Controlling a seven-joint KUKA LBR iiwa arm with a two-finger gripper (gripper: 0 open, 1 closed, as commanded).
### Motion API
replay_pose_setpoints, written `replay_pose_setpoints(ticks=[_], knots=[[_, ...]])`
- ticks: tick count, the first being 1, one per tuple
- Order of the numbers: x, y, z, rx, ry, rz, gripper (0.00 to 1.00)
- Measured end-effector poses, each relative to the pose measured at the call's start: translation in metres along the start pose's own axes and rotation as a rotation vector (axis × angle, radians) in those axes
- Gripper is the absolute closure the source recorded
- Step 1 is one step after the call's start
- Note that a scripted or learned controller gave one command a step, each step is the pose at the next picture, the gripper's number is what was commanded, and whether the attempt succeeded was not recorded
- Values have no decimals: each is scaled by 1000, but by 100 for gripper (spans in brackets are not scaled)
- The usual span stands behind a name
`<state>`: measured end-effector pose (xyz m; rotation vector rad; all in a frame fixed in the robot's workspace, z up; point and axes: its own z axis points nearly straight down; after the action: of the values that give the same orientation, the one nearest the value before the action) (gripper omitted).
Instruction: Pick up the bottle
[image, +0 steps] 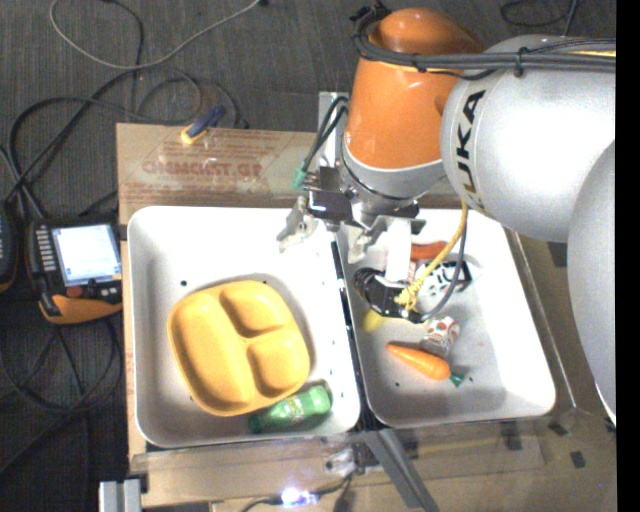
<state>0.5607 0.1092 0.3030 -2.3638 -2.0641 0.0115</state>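
The bottle (292, 408) is green and lies on its side at the front edge of the left bin (150, 300), just below the yellow divided plate (240, 345). My gripper (328, 234) hangs over the wall between the two bins, near their far end and well behind the bottle. Its fingers are spread open, one over each bin, with nothing between them.
The right bin (510, 385) holds an orange carrot (420, 362), a small patterned cup (440, 333), a red item (430, 250) and a black-and-white item (447, 280) partly under the wrist. The plate fills most of the left bin's middle. A cardboard sheet (200, 170) lies behind the left bin.
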Motion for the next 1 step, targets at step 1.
replay_pose_setpoints(ticks=[1], knots=[[-66,-8,-101,-6,-1,-291,0]])
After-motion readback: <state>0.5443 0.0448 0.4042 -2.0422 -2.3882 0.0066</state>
